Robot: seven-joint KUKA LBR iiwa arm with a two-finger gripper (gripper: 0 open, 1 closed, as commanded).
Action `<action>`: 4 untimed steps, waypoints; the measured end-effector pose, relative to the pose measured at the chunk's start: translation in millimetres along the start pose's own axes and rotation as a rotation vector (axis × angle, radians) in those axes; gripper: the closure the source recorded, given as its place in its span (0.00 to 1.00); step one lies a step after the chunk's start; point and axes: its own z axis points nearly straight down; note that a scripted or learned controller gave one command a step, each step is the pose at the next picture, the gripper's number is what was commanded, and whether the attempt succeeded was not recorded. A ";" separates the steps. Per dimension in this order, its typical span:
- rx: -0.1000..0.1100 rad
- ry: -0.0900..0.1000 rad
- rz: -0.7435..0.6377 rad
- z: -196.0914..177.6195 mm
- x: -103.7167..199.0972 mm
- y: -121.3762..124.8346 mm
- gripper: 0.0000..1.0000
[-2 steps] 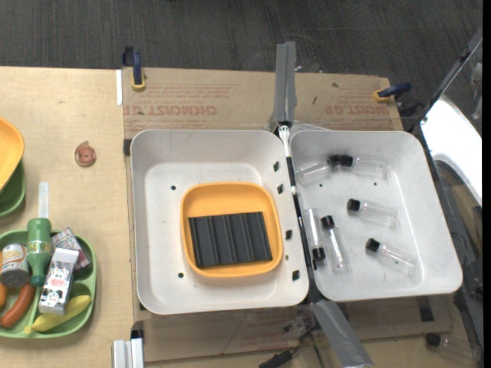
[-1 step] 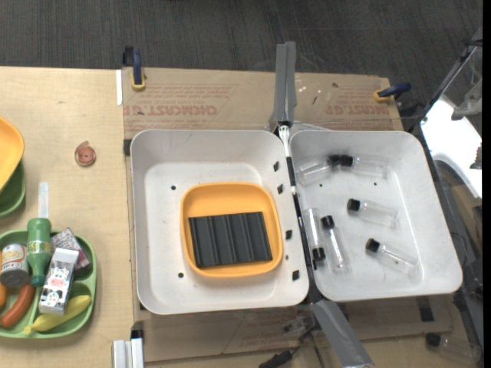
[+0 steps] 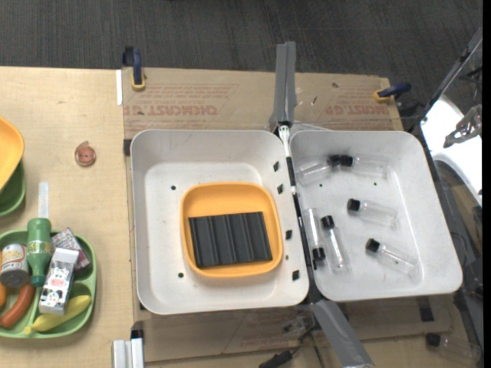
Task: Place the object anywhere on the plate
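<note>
Not much of the arm (image 3: 451, 140) was in shot, just a sliver at the right edge. The casing there was smooth, rounded and white, bright enough to wash out any surface detail. Against it sat a small grey metal piece (image 3: 463, 127) with a jagged, shiny outline. It looked like the gripper, but was too small to make out screws or markings. Thin dark rods or cables (image 3: 462, 66) ran diagonally above it; couldn't tell which.

A green plastic plate (image 3: 77, 313) of toy food, including a green bottle (image 3: 37, 250) and small carton (image 3: 55, 279), sits at the bench's left, near a yellow bowl (image 3: 8, 156) and blue clamps (image 3: 132, 61).
</note>
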 end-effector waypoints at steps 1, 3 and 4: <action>0.002 -0.003 -0.344 -75.2 -40.1 -15.6 0.00; -0.004 -0.001 -1.076 -28.1 24.5 10.1 0.00; -0.005 -0.002 -1.526 15.6 34.5 14.4 0.00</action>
